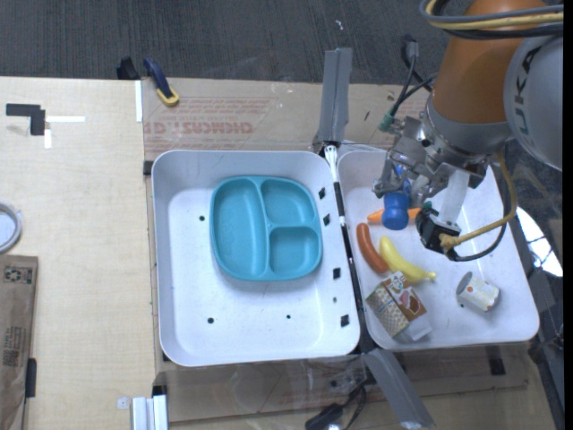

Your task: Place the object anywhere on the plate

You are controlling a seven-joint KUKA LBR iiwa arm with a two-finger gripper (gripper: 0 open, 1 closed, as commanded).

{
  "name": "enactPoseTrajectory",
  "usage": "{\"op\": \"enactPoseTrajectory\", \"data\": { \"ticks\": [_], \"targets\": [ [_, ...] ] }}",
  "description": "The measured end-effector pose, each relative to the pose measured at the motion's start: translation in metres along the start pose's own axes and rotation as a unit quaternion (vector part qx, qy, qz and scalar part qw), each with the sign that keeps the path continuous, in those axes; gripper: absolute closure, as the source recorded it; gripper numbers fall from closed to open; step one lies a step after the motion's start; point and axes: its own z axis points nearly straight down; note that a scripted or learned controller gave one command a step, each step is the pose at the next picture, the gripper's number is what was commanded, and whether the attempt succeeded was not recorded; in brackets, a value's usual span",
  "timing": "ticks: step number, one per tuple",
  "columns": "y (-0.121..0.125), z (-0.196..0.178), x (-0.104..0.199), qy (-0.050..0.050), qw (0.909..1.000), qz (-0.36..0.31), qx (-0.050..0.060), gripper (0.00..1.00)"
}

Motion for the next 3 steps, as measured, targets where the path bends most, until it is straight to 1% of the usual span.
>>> {"op": "enactPoseTrajectory", "data": {
  "ticks": [1,2,3],
  "targets": [
    [0.015,0.096,0.041,0.0,0.9986,-0.053,0.0,1.0],
    [0.034,0.096,0.101,0.0,0.9963,-0.086,-0.001,1.0],
    [0.034,0.096,0.101,0.0,0.9963,-0.086,-0.002,0.0]
  ]
}}
